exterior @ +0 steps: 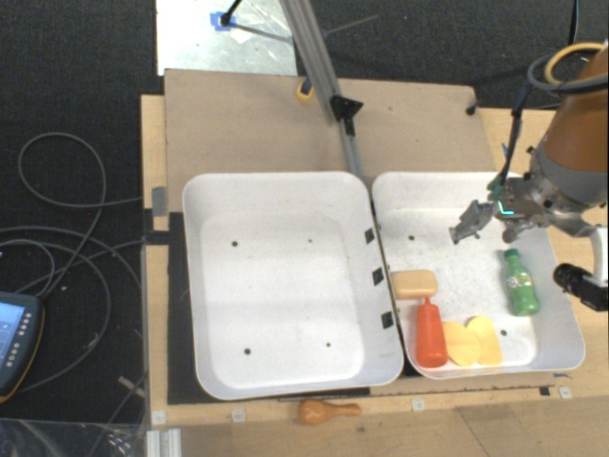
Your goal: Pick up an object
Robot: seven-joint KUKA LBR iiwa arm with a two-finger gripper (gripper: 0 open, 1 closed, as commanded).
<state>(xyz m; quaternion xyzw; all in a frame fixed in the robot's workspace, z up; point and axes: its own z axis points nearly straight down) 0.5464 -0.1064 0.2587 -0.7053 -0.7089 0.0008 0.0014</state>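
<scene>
Green bottle (520, 283) lies just beside gripper (468, 227), apart.

light: bright and even, coming from above
glare: a shiny white patch on the floor (224, 22) at the top
shadows: soft and faint, a thin dark one under the left bin (285, 284)
sharpness: mostly clear, a bit grainy
blur: the arm (576, 131) looks soft at the right side
</scene>
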